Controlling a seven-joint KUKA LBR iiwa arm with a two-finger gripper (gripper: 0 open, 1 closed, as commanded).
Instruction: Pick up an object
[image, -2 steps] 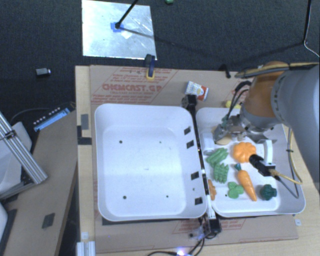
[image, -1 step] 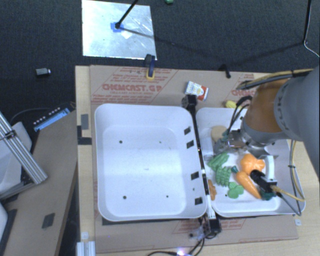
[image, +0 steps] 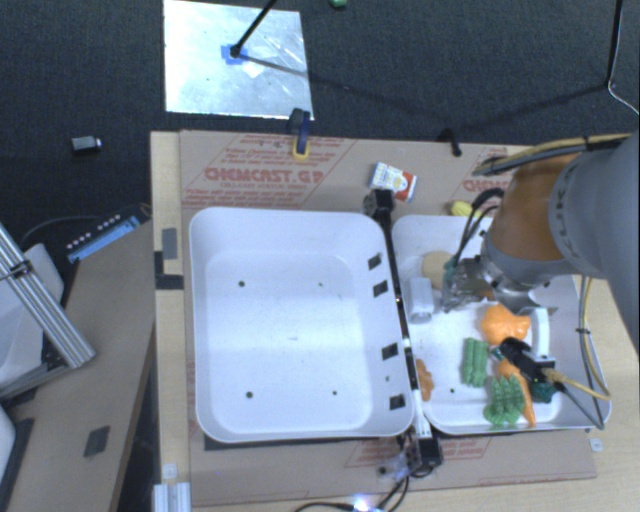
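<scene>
My gripper (image: 457, 288) hangs low over the upper left part of the right bin (image: 560, 420), with the grey and orange arm reaching in from the right. A tan rounded object (image: 434, 263) lies just up and left of it. A small grey object (image: 418, 297) sits just to its left by the bin wall. An orange lump (image: 503, 324) lies to its lower right. Below that are a ribbed green piece (image: 472, 360) and a green and orange bunch (image: 506, 398). A small orange bit (image: 424, 378) rests against the bin's left wall.
The left bin (image: 215, 250) stands beside the right one, with a black divider strip (image: 392, 300) between them. A small red and white box (image: 393, 180) and a yellow item (image: 459, 209) lie on the cardboard behind the bins.
</scene>
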